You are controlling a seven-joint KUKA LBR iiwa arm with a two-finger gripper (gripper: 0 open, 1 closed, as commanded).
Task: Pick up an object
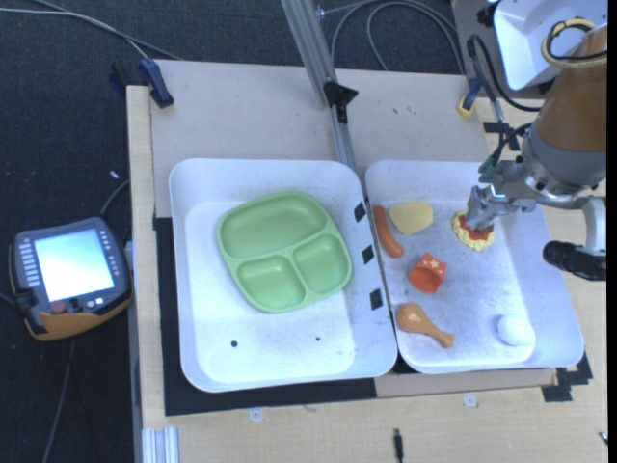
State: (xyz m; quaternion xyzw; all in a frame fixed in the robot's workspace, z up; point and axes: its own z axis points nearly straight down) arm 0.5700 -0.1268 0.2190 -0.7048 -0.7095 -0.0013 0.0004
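My gripper (pixel 479 220) is down in the right bin (pixel 549 287), right over a small yellow and red toy (pixel 474 236) near the bin's far right side. Its fingertips touch or straddle the top of that toy. Also in this bin lie a yellow wedge (pixel 412 217), an orange sausage (pixel 388 231), a red block with pale spots (pixel 427 272), a tan drumstick (pixel 422 322) and a white egg (pixel 515 330).
The left bin (pixel 193 287) holds a green divided plate (pixel 283 251). A metal post (pixel 313 46) rises between the bins at the back. A teach pendant (pixel 67 276) lies off the bench to the left. Cables run behind the bench.
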